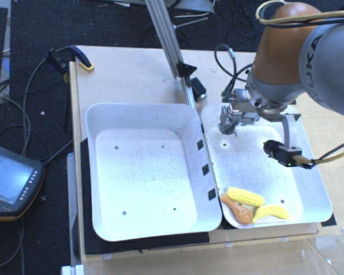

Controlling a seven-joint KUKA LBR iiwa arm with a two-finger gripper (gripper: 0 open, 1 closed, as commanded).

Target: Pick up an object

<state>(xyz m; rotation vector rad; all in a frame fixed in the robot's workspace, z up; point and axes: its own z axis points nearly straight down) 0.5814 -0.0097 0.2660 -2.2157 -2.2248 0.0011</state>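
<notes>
The grey metal gripper (228, 125) hovers over the right white plastic bin (309, 176); its state I cannot tell. Near the front rim, a yellow plastic corn cob (246, 196), a yellow banana (271, 212) and an orange carrot-like piece (237, 209) lie mostly left-right.

The two bins, the left bin (143, 171) and the right bin (309, 193), look like smooth white plastic with fine dark specks. Below the gripper (228, 125), the corn cob (245, 196), the banana (271, 212) and the carrot (238, 209) look like glossy toy plastic. The bench (132, 73) is pale, matt wood. The arm's orange band (284, 44) is shiny, and its grey shell (332, 67) is smooth.
</notes>
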